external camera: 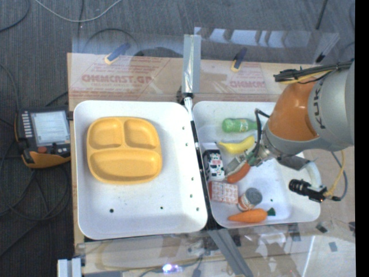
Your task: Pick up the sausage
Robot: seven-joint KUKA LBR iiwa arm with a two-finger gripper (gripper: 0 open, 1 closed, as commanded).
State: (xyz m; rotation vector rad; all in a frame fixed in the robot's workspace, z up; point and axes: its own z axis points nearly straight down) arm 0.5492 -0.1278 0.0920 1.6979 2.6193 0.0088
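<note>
So the arm (314, 111) comes in from the right and hangs over the right bin (300, 206), with the gripper (241, 165) down in the middle of the clutter. The sausage (238, 173) is that reddish-orange piece lying at a slant just below the banana (236, 145), and the fingers look closed around its upper end, so I'd call it gripped, though it sits low, right at the bin floor.

It's tight in there. A small black and white box (214, 165) sits just left of the sausage, close to the bin's left wall. A red and white packet (223, 193) lies right below it, a round can (250, 198) beside that, and a carrot (249, 216) runs along the front edge. A green bottle (238, 124) lies near the back wall.

Open floor is mostly the right bin's right side, under the arm.

The left bin (138, 206) has a yellow divided tray (123, 149) toward the back left, with lots of bare white in front and to its right.
</note>
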